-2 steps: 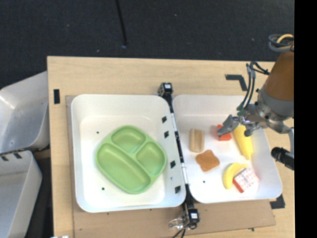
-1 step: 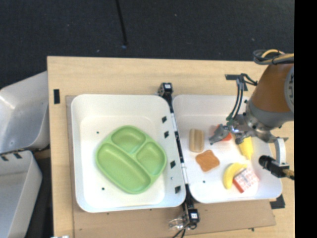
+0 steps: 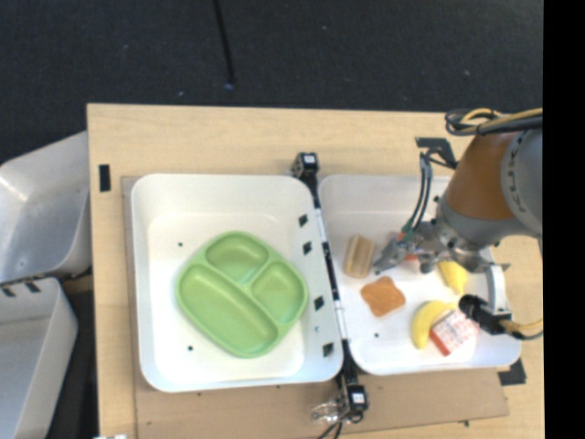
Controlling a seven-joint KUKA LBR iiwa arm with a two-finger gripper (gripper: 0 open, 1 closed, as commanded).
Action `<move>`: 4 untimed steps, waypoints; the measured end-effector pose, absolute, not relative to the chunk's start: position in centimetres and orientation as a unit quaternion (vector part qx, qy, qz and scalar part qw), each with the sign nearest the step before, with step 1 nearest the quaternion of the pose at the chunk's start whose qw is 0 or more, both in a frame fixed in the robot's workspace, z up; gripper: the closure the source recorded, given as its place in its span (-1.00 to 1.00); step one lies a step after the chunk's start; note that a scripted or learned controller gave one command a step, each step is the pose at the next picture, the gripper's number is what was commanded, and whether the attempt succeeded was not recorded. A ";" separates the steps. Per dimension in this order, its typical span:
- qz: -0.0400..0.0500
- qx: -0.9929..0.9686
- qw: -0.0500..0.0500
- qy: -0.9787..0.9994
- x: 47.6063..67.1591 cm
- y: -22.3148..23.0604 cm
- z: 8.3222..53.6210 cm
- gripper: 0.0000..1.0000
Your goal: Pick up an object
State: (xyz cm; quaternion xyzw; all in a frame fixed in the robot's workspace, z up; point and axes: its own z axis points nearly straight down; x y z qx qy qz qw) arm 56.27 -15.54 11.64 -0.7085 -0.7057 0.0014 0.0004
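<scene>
Several small things lie in the right bin (image 3: 384, 190), and the tool (image 3: 409, 250) hangs low over its middle, reaching in from 3 o'clock. Whether the tool is wide, narrow or closed on anything cannot be made out from this slant: the dark metal at its tip blurs together, and nothing shows between its ends.

Nearest candidates, by my reading, are two. A tan wooden block (image 3: 358, 256) lies just beside the tool at about 9 o'clock from it, its long axis running roughly 12 to 6 with a slight lean. An orange bread-like piece (image 3: 383, 295) lies near at about 7 o'clock from the tool; it is squarish, with no clear long axis, one corner pointing toward 1 o'clock.

Farther round, a small yellow piece (image 3: 452, 274) sits at about 4 o'clock from the tool, close under the arm's wrist. A yellow banana (image 3: 426, 323) lies at about 5 o'clock, its long axis from 1 to 7, touching a red-and-white packet (image 3: 454, 335) on its 3 o'clock side.

Judging by nearness, the block is the likeliest target: a short shift toward 9 o'clock would put the tool over it, closing across the short axis.

On the surface's other side, the left bin (image 3: 146, 245) holds a green divided plate (image 3: 240, 291), well apart from the tool.
</scene>
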 end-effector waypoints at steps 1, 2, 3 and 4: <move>0.001 -0.709 0.000 -0.705 56.3 -15.7 10.0 -1.00; 0.000 -0.711 -0.001 -0.703 56.4 -15.7 11.2 1.00; -0.001 -0.709 -0.002 -0.706 56.6 -15.8 15.5 1.00; -0.002 -0.706 -0.004 -0.708 56.4 -15.4 21.8 1.00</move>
